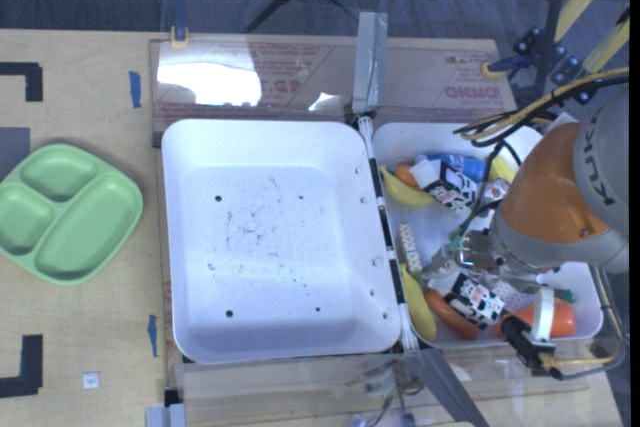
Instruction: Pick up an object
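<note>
The pincer [470, 260] hung low in the right bin [590, 320] — whether it gripped anything I could not tell — with the black-and-white object [476, 299] just below it, beside an orange piece [452, 315].

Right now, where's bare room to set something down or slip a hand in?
Free: the left bin, bare floor from its left wall to the divider. Also the bench strip between the green plate and that bin. Crowded: the right bin, with the bananas, carrot and arm low over them.
</note>
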Available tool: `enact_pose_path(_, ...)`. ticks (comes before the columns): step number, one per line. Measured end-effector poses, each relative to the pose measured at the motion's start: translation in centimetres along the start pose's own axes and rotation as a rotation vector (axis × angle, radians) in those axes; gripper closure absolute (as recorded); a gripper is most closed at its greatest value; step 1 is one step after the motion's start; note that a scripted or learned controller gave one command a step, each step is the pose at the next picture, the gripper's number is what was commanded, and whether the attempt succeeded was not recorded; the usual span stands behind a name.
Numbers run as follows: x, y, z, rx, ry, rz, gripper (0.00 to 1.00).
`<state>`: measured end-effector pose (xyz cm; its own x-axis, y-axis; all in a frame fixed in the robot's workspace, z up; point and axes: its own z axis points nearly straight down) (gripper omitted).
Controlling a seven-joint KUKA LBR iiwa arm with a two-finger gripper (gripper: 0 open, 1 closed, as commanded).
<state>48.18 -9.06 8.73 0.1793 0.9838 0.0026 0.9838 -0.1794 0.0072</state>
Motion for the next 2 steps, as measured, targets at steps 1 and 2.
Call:
enact_pose_path(1,0.1,0.3,-1.2,-0.011,0.001,0.0,1.0)
enact_pose_path(2,4.8,7.6,-9.7,0.008,-0.003,0.053,1.0)
